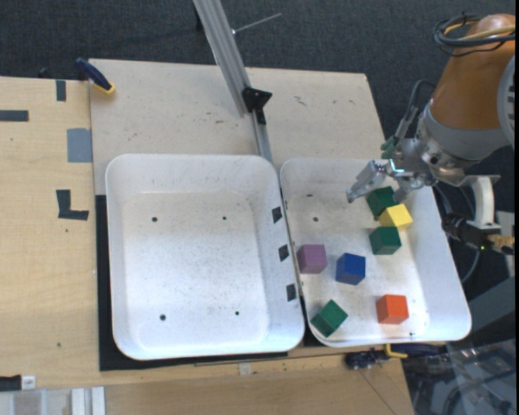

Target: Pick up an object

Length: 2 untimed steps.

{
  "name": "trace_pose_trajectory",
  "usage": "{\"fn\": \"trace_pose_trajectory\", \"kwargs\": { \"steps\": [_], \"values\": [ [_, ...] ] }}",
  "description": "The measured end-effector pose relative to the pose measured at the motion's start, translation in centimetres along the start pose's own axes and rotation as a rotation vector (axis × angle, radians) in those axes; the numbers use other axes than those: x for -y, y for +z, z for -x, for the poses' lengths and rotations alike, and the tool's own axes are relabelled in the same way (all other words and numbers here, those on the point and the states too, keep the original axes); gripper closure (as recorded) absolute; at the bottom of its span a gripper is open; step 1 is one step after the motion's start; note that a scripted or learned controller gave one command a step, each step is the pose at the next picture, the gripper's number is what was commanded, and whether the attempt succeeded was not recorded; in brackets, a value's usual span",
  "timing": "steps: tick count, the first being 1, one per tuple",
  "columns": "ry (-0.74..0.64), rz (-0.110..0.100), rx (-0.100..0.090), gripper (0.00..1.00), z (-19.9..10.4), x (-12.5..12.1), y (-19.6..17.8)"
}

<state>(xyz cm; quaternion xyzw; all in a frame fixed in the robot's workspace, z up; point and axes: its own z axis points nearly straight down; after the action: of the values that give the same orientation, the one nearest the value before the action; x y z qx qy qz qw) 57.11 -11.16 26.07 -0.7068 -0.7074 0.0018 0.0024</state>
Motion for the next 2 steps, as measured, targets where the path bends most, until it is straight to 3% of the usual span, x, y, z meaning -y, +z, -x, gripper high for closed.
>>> {"fn": "trace_pose_trajectory", "kwargs": {
  "steps": [1,2],
  "values": [
    [-0.001,0.005,0.001,0.0,0.0,-0.1,-0.3],
    [0.0,0.0,0.001,0.0,-0.1,0.3,4.1]
  ]
}}
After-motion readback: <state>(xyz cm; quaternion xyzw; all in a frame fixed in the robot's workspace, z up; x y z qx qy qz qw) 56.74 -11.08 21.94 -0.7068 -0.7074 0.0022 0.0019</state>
